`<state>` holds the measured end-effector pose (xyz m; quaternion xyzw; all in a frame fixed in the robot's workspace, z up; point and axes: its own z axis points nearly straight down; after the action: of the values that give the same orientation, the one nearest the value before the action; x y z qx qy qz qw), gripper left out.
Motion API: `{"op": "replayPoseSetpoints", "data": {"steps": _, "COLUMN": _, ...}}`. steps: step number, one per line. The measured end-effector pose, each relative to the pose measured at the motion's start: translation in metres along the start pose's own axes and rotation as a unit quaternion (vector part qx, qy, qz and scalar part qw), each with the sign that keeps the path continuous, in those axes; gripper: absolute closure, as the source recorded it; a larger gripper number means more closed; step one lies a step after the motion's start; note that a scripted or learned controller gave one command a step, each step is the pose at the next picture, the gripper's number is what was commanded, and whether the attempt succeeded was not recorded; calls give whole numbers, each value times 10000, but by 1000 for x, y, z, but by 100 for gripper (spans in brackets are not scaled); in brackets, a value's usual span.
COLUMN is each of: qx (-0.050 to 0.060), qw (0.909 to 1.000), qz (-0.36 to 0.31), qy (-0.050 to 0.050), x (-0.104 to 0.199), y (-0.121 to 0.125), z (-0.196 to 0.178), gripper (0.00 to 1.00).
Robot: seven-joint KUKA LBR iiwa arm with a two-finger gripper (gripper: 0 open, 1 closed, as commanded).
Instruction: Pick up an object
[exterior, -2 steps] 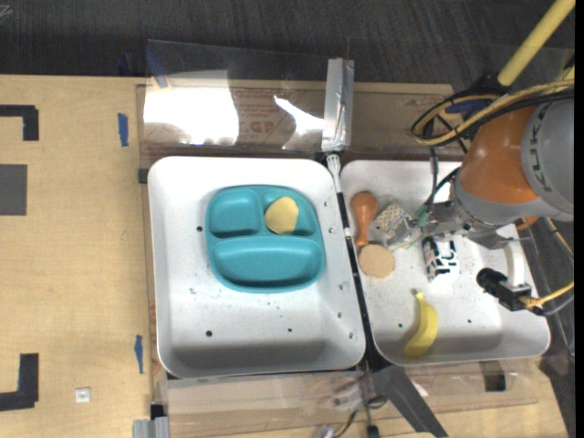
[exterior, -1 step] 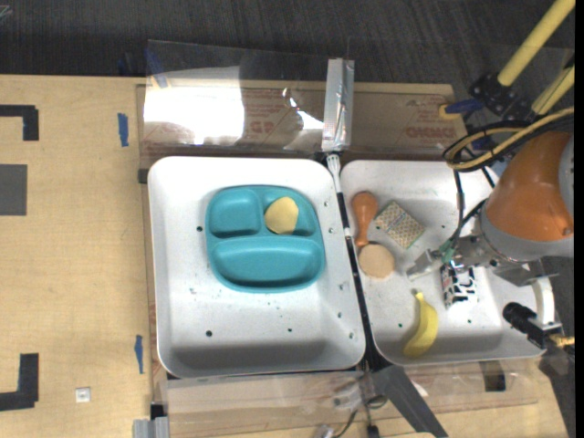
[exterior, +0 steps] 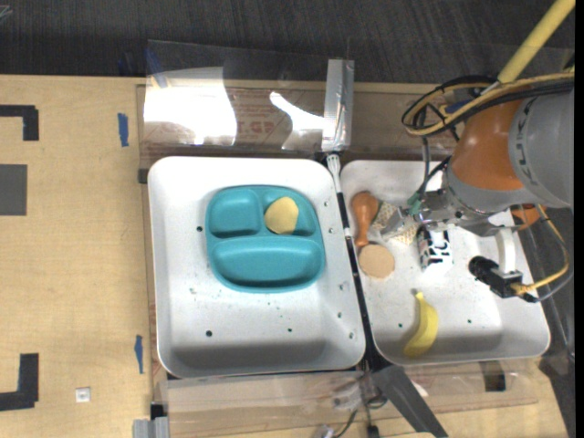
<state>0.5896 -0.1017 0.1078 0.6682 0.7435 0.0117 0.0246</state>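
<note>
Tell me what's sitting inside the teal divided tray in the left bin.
The teal tray holds one thing: a round yellow item, maybe a lemon, in its upper right compartment. The other two compartments look bare. What the bin has beneath the tray is covered.

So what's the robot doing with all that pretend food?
The grey arm reaches into the right bin, its pincer low over a brown wooden thing and a round tan piece. It isn't holding anything that I can see. A banana lies nearer the front. In the left bin, a yellow ball sits in a teal tray.
</note>
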Motion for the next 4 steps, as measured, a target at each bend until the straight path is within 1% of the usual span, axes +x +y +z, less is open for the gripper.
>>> {"op": "replayPoseSetpoints", "data": {"steps": 1, "qx": -5, "qw": 10000, "qz": -38, "qy": 26, "x": -48, "y": -18, "z": 0, "gripper": 0}}
{"op": "replayPoseSetpoints", "data": {"steps": 2, "qx": -33, "qw": 9988, "qz": -483, "qy": -14, "x": -63, "y": -87, "z": -2, "gripper": 0}}
{"op": "replayPoseSetpoints", "data": {"steps": 3, "qx": -9, "qw": 9830, "qz": -1837, "qy": 35, "x": -107, "y": -101, "z": -2, "gripper": 0}}
{"op": "replayPoseSetpoints", "data": {"steps": 4, "qx": -42, "qw": 9997, "qz": -236, "qy": -44, "x": -89, "y": -101, "z": -2, "gripper": 0}}
